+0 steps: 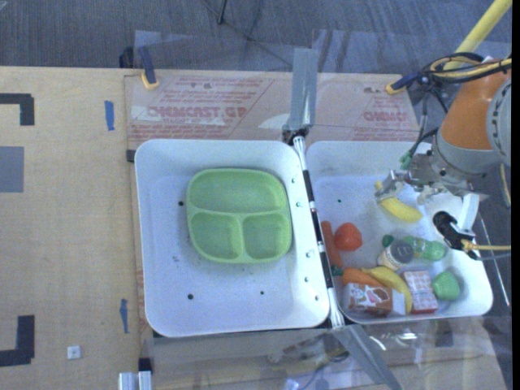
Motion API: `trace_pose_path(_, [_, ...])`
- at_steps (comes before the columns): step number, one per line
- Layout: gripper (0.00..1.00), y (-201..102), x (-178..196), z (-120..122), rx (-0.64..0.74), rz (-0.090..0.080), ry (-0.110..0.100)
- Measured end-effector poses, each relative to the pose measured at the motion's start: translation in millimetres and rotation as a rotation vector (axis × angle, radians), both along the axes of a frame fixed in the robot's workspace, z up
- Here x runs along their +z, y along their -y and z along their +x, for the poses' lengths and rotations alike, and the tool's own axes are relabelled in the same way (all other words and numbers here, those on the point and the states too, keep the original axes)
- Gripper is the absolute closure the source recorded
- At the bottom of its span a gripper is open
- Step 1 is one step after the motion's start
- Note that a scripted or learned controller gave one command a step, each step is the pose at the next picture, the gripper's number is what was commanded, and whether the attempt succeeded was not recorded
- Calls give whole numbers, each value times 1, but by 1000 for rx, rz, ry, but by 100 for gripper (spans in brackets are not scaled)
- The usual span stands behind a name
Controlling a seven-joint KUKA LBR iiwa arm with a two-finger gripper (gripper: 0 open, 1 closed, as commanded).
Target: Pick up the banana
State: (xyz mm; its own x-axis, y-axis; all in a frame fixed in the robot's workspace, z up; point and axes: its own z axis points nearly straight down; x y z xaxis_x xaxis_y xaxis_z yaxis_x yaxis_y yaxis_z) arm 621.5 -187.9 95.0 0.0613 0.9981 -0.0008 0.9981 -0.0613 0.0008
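Right bin (357,187): gripper (400,187), grip state unreadable, over banana (400,210) at two o'clock; could slip off its curve.

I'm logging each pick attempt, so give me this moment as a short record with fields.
left bin: white shallow bin holding a green three-compartment plate
right bin: white shallow bin with toy foods
target: yellow banana, upper part of right bin
second banana: yellow, near front
other items: red tomato, green bottle
gripper: just above target banana
grasp: cannot tell
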Motion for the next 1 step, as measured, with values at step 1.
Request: trace_pose_path(1, [0, -13, -7, 6, 95, -2, 1])
